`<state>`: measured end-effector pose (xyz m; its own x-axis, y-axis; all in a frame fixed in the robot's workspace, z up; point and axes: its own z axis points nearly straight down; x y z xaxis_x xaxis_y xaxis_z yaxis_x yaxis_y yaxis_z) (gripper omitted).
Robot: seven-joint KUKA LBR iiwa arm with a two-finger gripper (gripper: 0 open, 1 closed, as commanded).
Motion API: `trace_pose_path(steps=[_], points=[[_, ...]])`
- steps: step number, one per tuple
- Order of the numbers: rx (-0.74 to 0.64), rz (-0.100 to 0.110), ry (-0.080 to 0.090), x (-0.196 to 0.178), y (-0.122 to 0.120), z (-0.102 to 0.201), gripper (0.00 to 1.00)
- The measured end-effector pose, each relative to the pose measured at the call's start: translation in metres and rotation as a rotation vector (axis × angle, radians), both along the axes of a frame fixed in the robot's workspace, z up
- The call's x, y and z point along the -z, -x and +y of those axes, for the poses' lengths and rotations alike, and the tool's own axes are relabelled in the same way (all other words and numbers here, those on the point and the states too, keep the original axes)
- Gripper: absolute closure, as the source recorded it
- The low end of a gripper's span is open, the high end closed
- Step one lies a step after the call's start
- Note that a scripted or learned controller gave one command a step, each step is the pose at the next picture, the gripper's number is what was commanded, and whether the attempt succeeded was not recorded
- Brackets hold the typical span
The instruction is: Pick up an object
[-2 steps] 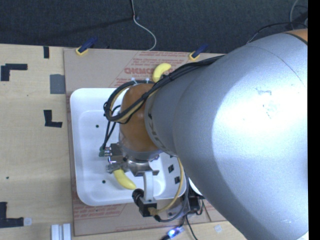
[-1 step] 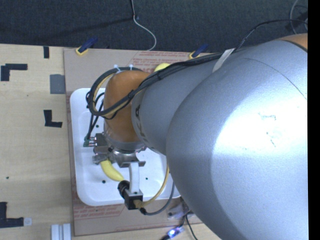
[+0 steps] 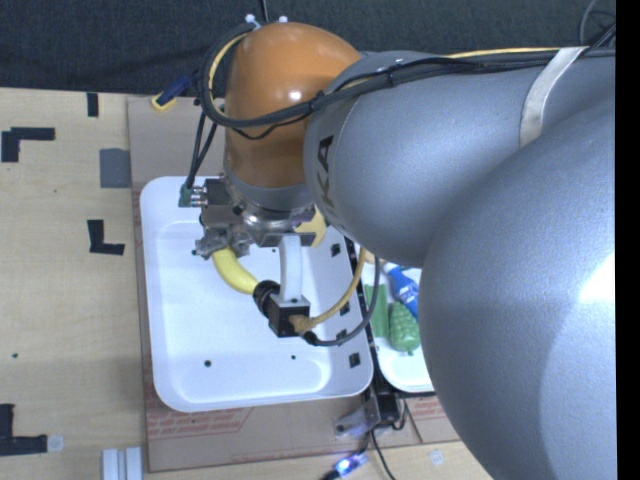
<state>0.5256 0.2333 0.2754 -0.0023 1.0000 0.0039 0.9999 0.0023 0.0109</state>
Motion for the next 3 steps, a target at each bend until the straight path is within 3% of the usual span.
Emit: trace_pose_path(steps=[1, 2, 3], points=[[0.005, 0.025, 0.011, 0.195, 0.029, -0.041, 1.0], [-0.005, -0.002, -0.005, 0.009, 0.026, 0.004, 1.0], [0.002, 0.028, 0.012, 0.17, 0.047, -0.002, 1.0]])
